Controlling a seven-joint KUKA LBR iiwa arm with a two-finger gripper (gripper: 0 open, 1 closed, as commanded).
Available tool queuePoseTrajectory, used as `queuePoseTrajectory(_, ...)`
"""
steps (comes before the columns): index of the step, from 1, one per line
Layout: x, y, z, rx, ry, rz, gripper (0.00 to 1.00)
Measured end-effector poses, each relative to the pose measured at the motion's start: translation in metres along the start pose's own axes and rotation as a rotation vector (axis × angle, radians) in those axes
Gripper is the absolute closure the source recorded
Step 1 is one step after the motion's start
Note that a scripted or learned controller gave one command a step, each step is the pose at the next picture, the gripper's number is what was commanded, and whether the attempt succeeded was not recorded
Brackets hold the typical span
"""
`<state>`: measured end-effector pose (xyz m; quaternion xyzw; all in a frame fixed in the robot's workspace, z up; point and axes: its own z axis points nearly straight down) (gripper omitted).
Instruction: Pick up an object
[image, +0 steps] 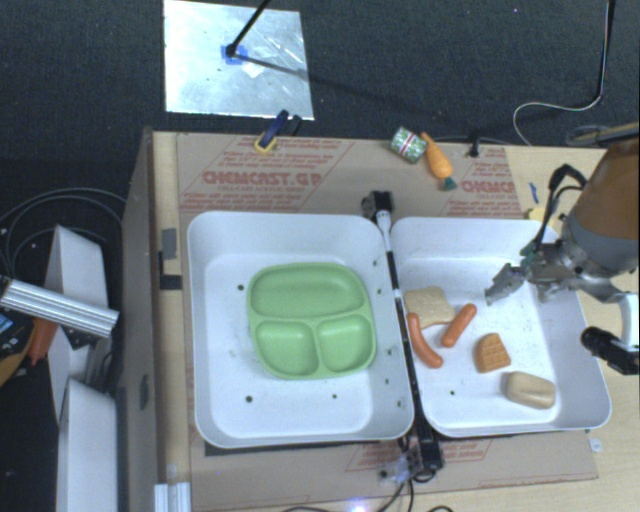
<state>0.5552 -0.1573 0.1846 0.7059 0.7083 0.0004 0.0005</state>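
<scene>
The right bin (440, 245) holds several toy foods: a beige bread slice (429, 304), an orange carrot stick (459, 325), a red-orange sausage (424, 341), an orange wedge (491, 352) and a tan roll (529, 389). My gripper (510, 281) hangs over the right bin's upper right part, above and to the right of the carrot stick. Its fingers point left and nothing shows between them. It touches none of the foods.
The left bin (215, 300) bears a green divided plate (309, 319). A black divider (397, 300) runs between the bins. On the cardboard behind them lie a small can (408, 143), a toy carrot (438, 160) and a blue-yellow clip (272, 132). Cables lie at left.
</scene>
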Motion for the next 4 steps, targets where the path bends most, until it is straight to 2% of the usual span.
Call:
queuePoseTrajectory(1, 0.042, -0.012, 0.100, 0.000, 0.000, 0.000, 0.00)
queuePoseTrajectory(2, 0.057, -0.051, 0.101, 0.001, 0.001, 0.002, 0.00)
queuePoseTrajectory(3, 0.058, -0.050, 0.090, -0.001, 0.001, 0.001, 1.00)
queuePoseTrajectory(4, 0.127, -0.021, 0.000, -0.002, 0.001, -0.001, 1.00)
